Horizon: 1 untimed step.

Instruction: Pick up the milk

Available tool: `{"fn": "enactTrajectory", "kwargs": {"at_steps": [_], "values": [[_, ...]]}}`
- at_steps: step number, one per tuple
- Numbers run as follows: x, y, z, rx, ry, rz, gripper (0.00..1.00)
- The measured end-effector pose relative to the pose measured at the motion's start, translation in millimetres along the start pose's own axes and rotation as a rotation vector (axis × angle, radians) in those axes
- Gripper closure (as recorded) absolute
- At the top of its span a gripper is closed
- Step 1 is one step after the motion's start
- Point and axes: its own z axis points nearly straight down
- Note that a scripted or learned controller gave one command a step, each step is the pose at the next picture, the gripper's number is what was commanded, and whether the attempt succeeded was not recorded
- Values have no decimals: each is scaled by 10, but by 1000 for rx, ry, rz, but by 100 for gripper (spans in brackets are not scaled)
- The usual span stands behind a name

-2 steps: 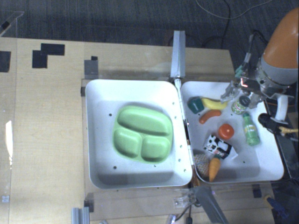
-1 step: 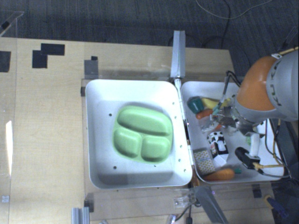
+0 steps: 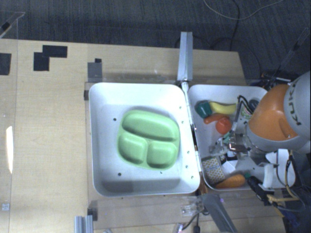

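Claw (image 3: 228, 147) sits low in the cluttered right bin (image 3: 204, 93), grip state unreadable; crowding from neighbouring toy food risks snagging the wrong item instead of milk.

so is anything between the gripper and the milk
Cannot tell for sure: the milk isn't clearly identifiable. The gripper sits low in the right bin, with a red round item and a speckled box close beside it.
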Motion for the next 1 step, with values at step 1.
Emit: {"fn": "enactTrajectory", "kwargs": {"at_steps": [1], "values": [[14,27,-116,-6,1,-2,100]]}}
